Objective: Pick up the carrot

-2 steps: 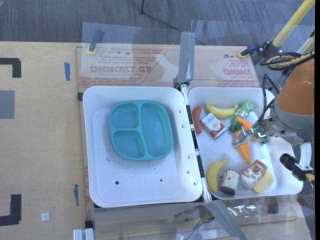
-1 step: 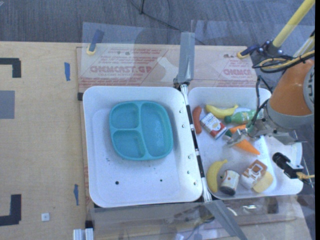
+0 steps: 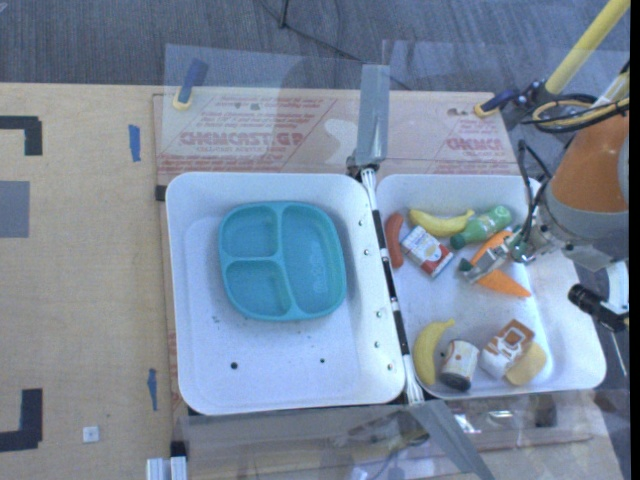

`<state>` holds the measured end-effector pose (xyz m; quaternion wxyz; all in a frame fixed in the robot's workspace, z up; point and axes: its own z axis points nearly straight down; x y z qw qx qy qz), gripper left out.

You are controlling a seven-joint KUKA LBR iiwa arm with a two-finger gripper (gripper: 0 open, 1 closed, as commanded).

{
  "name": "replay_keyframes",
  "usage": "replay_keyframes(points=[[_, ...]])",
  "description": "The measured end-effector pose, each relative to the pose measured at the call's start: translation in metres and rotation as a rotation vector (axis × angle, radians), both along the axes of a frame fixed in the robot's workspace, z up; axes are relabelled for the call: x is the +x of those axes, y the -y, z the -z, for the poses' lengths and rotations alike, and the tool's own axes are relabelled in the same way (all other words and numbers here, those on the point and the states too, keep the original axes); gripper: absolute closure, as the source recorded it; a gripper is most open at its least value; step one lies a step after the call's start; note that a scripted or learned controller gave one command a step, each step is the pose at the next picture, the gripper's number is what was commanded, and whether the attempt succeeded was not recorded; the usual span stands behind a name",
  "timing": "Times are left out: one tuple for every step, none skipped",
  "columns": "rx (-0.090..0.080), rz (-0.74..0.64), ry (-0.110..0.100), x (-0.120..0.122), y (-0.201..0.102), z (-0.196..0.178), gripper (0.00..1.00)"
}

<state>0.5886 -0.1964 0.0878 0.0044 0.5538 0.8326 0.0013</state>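
The carrot (image 3: 505, 285) is an orange cone lying flat in the right bin (image 3: 590, 363), near its right side, with its tip pointing right. My gripper (image 3: 516, 249) reaches in from the right and sits low just above the carrot's far edge, among the items there. A small orange and grey piece (image 3: 484, 255) lies at its tip, and I cannot make out whether it is touching the carrot.
Around it in the right bin are a banana (image 3: 440, 220), a green bottle (image 3: 482, 225), a red-white carton (image 3: 428, 251) and a red sausage-like item (image 3: 394, 240). Nearer lie a second banana (image 3: 430, 348), a can (image 3: 459, 364) and a small carton (image 3: 510, 343). The left bin (image 3: 200, 368) holds a blue divided plate (image 3: 283, 260).
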Motion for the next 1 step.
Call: replay_keyframes(points=[[-0.004, 0.003, 0.01, 0.002, 0.0023, -0.0124, 1.0]])
